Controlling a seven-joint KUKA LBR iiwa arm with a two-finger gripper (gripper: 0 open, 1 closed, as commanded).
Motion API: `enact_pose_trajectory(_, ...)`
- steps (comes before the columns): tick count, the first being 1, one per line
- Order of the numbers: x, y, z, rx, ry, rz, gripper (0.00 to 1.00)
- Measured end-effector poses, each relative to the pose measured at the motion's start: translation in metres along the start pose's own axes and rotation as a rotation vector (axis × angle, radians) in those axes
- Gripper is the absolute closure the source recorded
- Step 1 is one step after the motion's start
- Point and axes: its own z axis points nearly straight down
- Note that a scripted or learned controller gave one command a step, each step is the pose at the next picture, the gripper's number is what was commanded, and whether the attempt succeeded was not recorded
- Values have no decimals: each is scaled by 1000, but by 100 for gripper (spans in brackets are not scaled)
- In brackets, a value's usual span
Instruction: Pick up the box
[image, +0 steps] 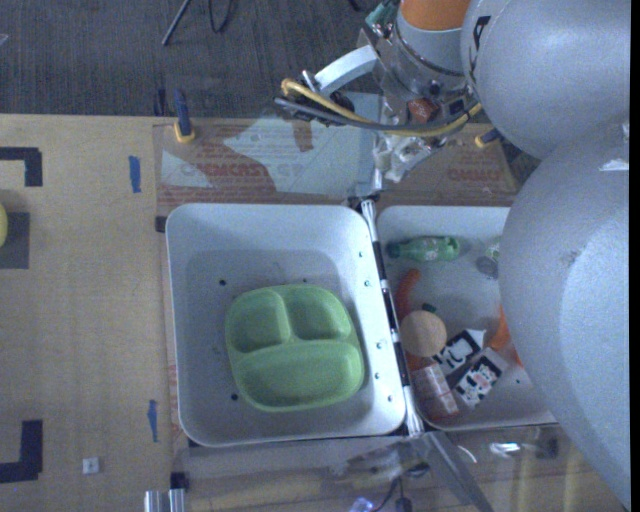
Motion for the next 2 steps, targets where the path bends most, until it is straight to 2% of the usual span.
enact_pose_trajectory(1,2,-81,-57,-1,0,264,100)
enact_pose_trajectory(2,2,-80,-67,-2,2,266,100)
